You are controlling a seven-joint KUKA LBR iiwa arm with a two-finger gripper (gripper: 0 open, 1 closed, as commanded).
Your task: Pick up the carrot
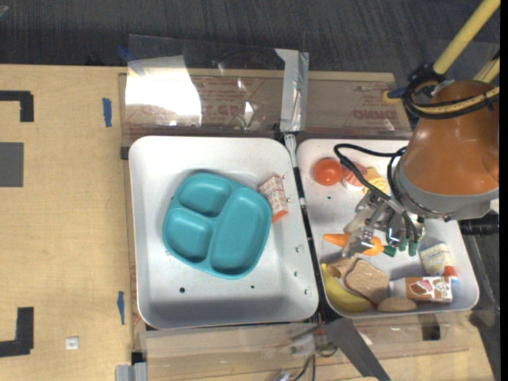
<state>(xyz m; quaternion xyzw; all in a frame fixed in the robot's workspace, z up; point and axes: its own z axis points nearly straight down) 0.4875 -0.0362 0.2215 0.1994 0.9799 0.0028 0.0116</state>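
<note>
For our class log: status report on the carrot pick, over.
Gripper low in right bin, over the carrot. Grasp not confirmed. Bread slice and banana crowd close beside it.

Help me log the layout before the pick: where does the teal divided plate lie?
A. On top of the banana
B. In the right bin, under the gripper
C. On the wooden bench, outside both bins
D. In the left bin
D. The teal divided plate lies flat in the left bin, beside a small packet, while the gripper is over the right bin near the carrot.
</note>
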